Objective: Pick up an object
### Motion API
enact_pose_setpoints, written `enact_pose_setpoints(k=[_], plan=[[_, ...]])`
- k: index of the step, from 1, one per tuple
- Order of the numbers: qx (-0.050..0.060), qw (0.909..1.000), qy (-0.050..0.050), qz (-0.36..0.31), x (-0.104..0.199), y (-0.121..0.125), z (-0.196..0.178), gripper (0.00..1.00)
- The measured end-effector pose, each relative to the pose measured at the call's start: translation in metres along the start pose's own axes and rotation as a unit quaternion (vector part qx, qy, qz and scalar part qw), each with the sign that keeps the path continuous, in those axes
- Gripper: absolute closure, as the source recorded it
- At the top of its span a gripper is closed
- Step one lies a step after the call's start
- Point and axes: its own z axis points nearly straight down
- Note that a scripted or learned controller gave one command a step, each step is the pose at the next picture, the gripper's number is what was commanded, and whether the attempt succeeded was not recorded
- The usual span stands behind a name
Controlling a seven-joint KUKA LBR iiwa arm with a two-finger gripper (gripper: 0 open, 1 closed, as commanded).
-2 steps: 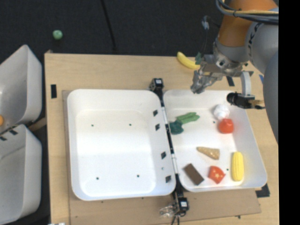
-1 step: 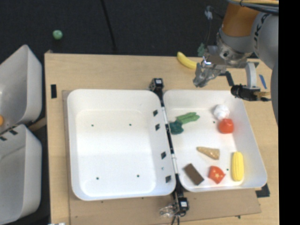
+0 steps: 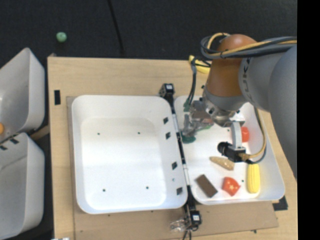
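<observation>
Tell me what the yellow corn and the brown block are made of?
The corn looks like smooth plastic, a toy: its yellow is even and a bit glossy. The block looks matte and dark brown, maybe wood or plastic; the view is too small to tell. Both lie in the right bin.

**Colours on the bench**

Two white bins are being shown on a pale wood-toned bench [image 3: 115, 74]: the left bin [image 3: 80, 134] is plain white, dotted with a few small dark marks, and the right bin [image 3: 272, 184] is white as well. In the right bin, a brown block [image 3: 205, 184], a red piece [image 3: 230, 186], a yellow corn-like piece [image 3: 253, 178], a tan piece [image 3: 221, 162] and an orange-red piece [image 3: 245, 134] are being displayed. The arm [image 3: 270, 79] is being seen in grey, with an orange band [image 3: 227, 69] above the wrist and yellow and black cables [image 3: 215, 41]. A small green ball [image 3: 61, 36] is lying on the dark floor.
</observation>
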Motion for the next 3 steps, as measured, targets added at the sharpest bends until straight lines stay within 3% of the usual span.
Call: enact_pose_setpoints(k=[1, 2, 3], plan=[[-0.012, 0.9999, -0.001, -0.001, 0.041, 0.072, -0.034, 1.00], [-0.005, 1.0000, -0.002, 0.002, 0.037, 0.061, -0.095, 1.00], [-0.017, 0.9998, 0.000, -0.002, 0.082, 0.054, -0.267, 1.00]])
